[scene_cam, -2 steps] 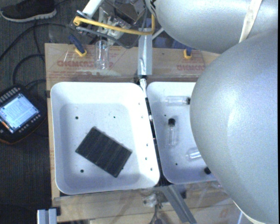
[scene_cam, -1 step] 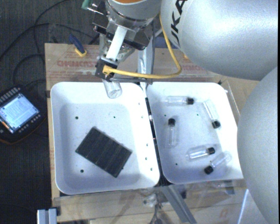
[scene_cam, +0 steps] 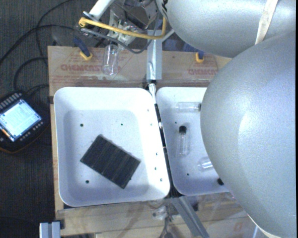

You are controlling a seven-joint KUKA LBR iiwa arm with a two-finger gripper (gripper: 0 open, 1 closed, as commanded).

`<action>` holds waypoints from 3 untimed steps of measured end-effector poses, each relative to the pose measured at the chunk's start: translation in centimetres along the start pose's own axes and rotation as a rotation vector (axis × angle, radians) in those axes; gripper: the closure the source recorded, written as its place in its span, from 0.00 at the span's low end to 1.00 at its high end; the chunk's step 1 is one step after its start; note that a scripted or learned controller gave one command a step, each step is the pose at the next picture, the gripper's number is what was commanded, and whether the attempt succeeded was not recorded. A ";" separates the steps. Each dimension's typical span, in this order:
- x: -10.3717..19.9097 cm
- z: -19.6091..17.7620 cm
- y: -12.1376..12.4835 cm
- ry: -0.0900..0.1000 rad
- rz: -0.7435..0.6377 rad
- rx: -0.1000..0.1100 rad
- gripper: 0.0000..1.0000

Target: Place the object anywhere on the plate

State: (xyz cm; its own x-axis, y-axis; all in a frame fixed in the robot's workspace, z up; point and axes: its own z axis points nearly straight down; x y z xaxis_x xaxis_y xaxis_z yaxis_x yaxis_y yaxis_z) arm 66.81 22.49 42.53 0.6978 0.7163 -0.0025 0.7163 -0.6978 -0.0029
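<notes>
The plate (scene_cam: 110,161) is a dark ribbed rectangle lying at a slant on the floor of the left bin (scene_cam: 64,133). My gripper (scene_cam: 112,42) is raised high at the top of the view, beyond the far edge of the left bin. A clear plastic tube (scene_cam: 109,61) hangs down from between its fingers, so the gripper is shut on it. The tube is well above and behind the plate, over the cardboard backing.
The right bin (scene_cam: 169,113) holds several clear tubes, such as one (scene_cam: 188,106) at its far side and one (scene_cam: 182,139) with a dark cap in the middle. My arm's bulk (scene_cam: 253,133) covers that bin's right part. A pendant (scene_cam: 16,119) lies left of the bench.
</notes>
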 end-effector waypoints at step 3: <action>-0.5 -0.8 -1.7 -0.002 -0.929 -0.002 1.00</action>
State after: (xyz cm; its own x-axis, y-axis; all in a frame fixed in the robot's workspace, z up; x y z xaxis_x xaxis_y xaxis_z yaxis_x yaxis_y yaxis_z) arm 65.22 23.29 43.33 -0.1557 0.9878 -0.0023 0.9878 0.1557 -0.0027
